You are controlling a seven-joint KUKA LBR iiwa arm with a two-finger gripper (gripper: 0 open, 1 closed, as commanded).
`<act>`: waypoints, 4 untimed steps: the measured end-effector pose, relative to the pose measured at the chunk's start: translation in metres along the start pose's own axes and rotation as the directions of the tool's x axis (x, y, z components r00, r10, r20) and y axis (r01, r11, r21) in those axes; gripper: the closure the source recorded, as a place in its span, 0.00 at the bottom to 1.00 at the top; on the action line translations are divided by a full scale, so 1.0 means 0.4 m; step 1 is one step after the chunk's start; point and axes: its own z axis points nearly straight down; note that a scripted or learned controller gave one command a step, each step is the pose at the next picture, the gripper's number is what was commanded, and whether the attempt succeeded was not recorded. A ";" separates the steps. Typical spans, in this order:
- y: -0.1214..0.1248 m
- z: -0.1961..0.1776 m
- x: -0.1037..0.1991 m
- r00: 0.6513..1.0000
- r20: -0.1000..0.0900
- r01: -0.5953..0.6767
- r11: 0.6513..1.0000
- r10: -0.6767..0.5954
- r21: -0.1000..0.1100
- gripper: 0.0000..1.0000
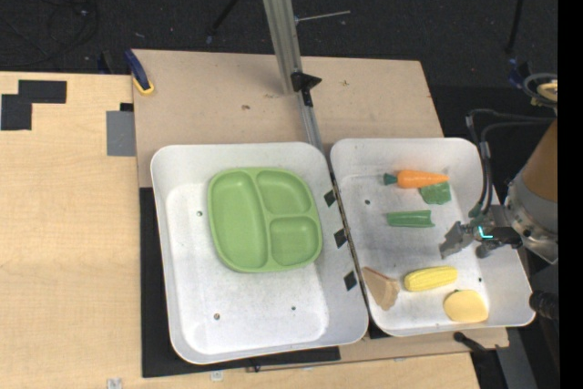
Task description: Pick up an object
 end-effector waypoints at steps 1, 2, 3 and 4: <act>0.003 -0.004 0.000 1.000 0.001 0.000 1.000 0.000 -0.004 0.00; 0.000 0.150 0.014 1.000 -0.002 0.001 1.000 -0.001 0.000 0.00; 0.000 0.280 0.015 1.000 -0.002 0.000 1.000 0.000 -0.001 0.00; 0.004 0.246 0.014 1.000 -0.004 -0.003 1.000 0.003 -0.005 1.00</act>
